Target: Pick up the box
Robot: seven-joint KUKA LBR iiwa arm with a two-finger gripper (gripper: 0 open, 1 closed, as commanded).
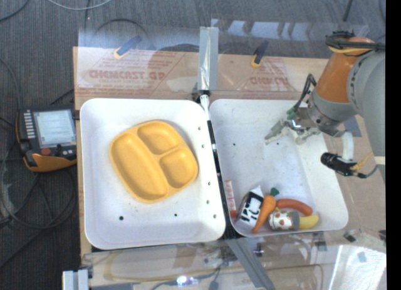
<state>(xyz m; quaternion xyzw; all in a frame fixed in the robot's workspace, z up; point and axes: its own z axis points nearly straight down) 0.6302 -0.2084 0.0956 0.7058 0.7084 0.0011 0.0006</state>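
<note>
Roughly, from biggest to smallest:
Bench (125, 72): carries two shallow white bins side by side.
Left bin (100, 220): holds a yellow divided tray (154, 160), three compartments, lying near its middle.
Right bin (250, 126): its far half is bare; the small things are bunched in the near corner.
Arm (351, 76): reaches in from the right, orange band above the wrist.
Gripper (287, 129): low over the far part of the right bin, fingers spread apart, nothing between them.
Box (250, 207): small, black and white, lying at the near edge of the right bin, touching a toy carrot (264, 210); a red sausage (293, 206) and a banana (308, 222) lie just beside.
Progress: I'd say early; box not grasped, well apart from the gripper. Reaching, closing and lifting all remain.
</note>
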